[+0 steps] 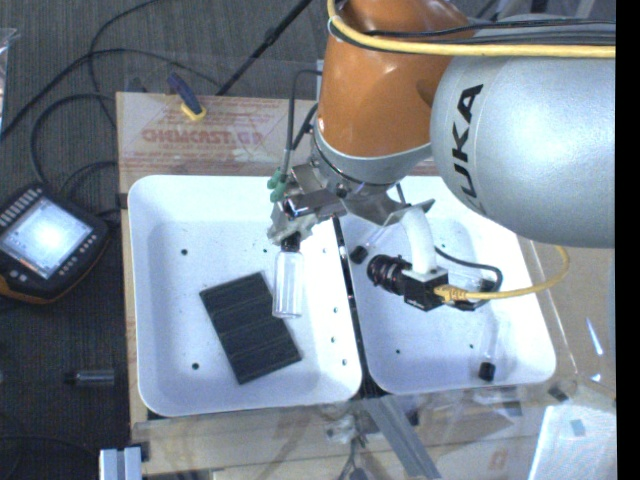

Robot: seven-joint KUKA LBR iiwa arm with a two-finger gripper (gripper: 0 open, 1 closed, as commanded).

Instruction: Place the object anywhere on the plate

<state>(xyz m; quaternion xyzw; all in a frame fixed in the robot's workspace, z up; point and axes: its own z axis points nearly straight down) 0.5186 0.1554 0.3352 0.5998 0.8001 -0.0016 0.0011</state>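
Note:
The plate [250, 328] is a dark ridged rectangle lying flat and askew in the left bin [165, 268]. My gripper [290, 258] hangs over the right part of that bin, under the orange band, near the wall between the bins. A pale translucent piece [288, 286] reaches down from it, ending just off the plate's upper right corner. I cannot tell whether that piece belongs to the gripper or is a held thing. A small dark object [486, 370] lies near the front right corner of the right bin [450, 368].
The big grey arm body [520, 118] covers the back of the right bin. A black connector with a yellow cable [412, 280] hangs over that bin. A lit teach pendant [45, 240] rests off the bench to the left.

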